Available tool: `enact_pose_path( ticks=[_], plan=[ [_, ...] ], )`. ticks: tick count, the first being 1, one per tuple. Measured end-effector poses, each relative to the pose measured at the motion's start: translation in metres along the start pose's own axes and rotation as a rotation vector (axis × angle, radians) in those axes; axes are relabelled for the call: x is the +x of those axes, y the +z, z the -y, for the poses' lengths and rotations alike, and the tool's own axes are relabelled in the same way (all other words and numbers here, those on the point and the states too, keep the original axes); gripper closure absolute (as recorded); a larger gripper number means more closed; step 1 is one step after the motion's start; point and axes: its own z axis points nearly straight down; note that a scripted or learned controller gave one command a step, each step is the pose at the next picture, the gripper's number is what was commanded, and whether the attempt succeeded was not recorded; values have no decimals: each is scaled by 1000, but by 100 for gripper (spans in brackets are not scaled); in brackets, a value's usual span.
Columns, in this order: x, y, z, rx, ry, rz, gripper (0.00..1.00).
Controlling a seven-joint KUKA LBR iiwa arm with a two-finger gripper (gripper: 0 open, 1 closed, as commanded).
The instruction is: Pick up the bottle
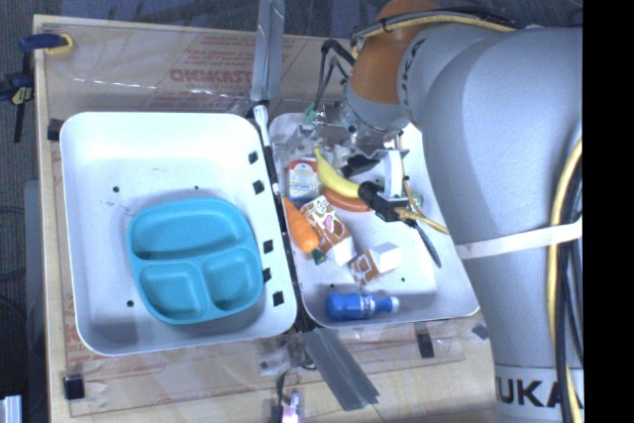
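The blue bottle [361, 304] is seen lying on its side near the front wall of the right bin [451, 297]. The gripper [349, 142] is lowered well apart from it, over the banana [335, 175] and carrot [301, 226]. The blue divided tray [194, 258] is held in the left bin [89, 163].

We see a bulky grey arm [500, 163], an orange band [381, 64] above its wrist, yellow and black cables alongside, white KUKA lettering near its base.
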Motion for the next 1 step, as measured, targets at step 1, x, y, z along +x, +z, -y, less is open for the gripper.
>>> enact_pose_path(
  ticks=[1],
  plan=[
    [-57, -69, -6, -1, -235, 2, 0]
  ],
)
